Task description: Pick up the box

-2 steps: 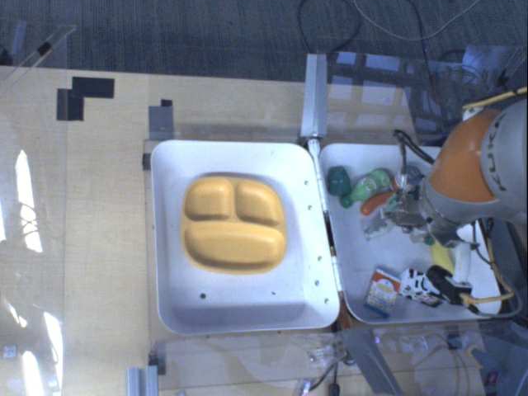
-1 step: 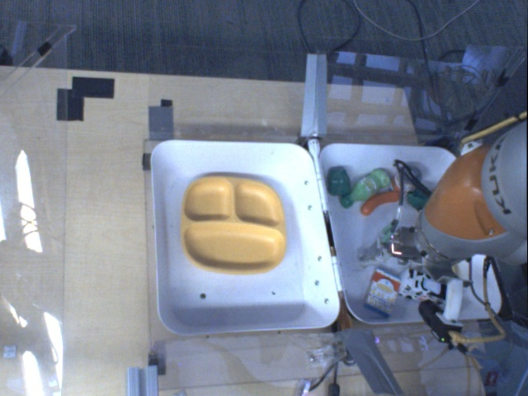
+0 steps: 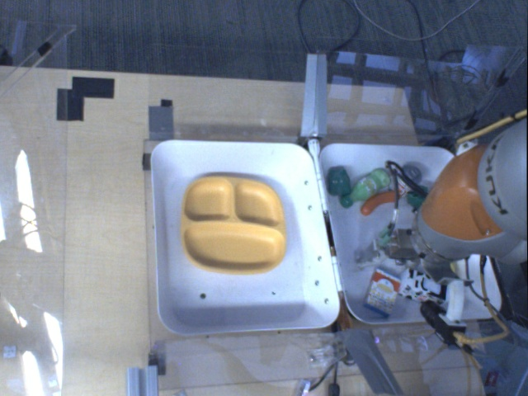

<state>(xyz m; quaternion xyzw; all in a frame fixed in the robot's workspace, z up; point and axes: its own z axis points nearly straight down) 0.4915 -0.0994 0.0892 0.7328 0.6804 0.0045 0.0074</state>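
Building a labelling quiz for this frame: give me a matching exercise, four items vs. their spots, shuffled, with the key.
Items:
1. yellow tray
2. box
3. green bottle
4. orange band

Places:
A. far end of the right bin
B. on the arm, over the right bin's right side
C. middle of the left bin
D. near edge of the right bin, lying flat

Pairs: 1-C, 2-D, 3-A, 4-B
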